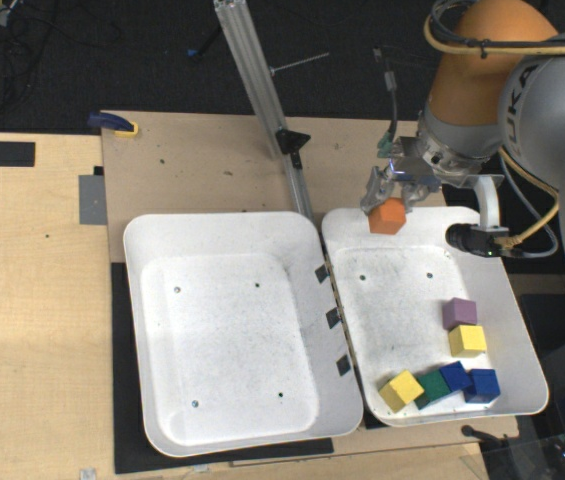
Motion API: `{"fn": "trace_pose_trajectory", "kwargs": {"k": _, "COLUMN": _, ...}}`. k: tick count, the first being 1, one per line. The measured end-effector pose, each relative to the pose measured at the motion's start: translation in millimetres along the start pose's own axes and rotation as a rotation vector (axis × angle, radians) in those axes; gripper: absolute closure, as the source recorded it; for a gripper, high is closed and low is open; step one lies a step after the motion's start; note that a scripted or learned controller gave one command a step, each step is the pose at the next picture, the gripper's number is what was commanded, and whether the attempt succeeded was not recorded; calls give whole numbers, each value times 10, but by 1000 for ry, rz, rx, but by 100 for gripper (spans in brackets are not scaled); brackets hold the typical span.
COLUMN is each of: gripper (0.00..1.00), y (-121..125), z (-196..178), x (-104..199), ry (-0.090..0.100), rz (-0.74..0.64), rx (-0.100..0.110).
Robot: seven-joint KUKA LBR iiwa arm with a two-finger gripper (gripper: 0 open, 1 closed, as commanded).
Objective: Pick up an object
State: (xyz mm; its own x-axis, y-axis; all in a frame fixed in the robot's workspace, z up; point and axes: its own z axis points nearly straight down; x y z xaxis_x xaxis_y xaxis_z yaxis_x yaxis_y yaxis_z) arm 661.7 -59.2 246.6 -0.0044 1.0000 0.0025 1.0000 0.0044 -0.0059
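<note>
My gripper (390,200) hangs over the far left corner of the right bin (392,288), shut on an orange block (387,218) that shows between and just below its fingers. The block is lifted a little above the bin's far rim. In the same bin's near right part lie a purple block (459,313) and a yellow block (468,340). Along its near rim sit another yellow block (400,390), a green one (430,386) and two blue ones (454,375) (482,384).
The left bin (162,258) lies beside the right one, joined by black clips (333,317). A slanted metal rail (262,88) rises behind the bins, just left of the gripper. A black fitting with cables (477,238) juts out at the right bin's far right.
</note>
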Motion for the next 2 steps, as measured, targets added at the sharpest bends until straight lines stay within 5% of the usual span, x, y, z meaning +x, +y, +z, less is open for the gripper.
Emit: {"fn": "trace_pose_trajectory", "kwargs": {"k": 2, "gripper": 100, "y": -71, "z": 69, "x": 966, "ry": -1, "rz": 1, "rx": 1}}
